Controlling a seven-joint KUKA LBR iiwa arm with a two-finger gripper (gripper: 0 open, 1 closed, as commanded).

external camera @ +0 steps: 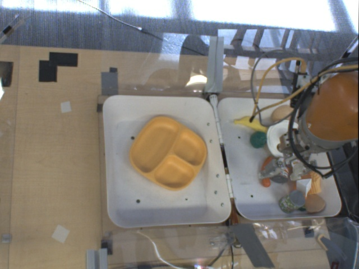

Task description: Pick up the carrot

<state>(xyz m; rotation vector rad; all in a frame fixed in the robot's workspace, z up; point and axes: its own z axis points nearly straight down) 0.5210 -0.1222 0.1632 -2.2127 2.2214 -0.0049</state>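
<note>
No readable text, label, brand or number shows anywhere.

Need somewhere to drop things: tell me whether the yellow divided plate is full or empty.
Empty. The yellow divided plate lies flat in the left bin, its three compartments bare.

A: Camera setup?
B: One fixed camera above the bench, looking down at a slant. Far enough back that both white bins fit in frame.
A: Framing?
B: Left bin sits near centre; right bin runs toward the right edge. Bare bench takes the left third. The far side of the scene is at the top of frame.
A: Arm side?
B: The arm comes in from the frame's right, over the right bin.
</note>
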